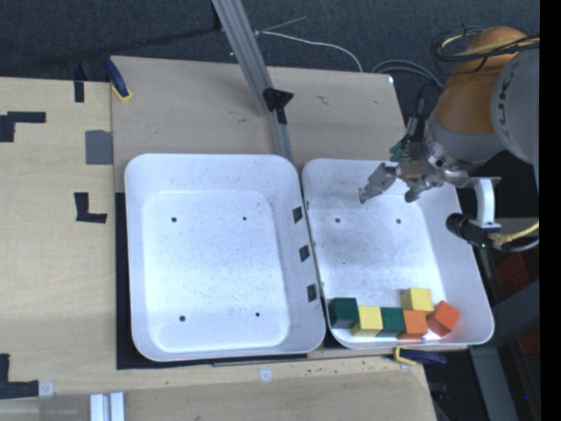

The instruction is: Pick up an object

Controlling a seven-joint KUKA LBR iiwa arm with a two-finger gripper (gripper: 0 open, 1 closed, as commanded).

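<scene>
Two-finger claw (392,190) spread wide, holding nothing, above the right shallow white bin's (372,239) far end; coloured wooden cubes (394,316) cluster well apart at its near edge.

Counts on the bench: two bins, six blocks, one arm with one gripper.

Two shallow white bins sit side by side, the left bin (149,261) and the right bin (368,235). Six small blocks are clustered along the near edge of the right bin: two green, namely a dark green block (344,311) and a green block (392,321); two yellow, namely a yellow block (370,319) and a second yellow block (419,299); and two orange, namely an orange block (415,323) and a second orange block (444,316). One grey arm (478,95) with a single two-finger gripper (391,186) is above the right bin's far part. One metal pole (250,55) crosses the bench top.
</scene>
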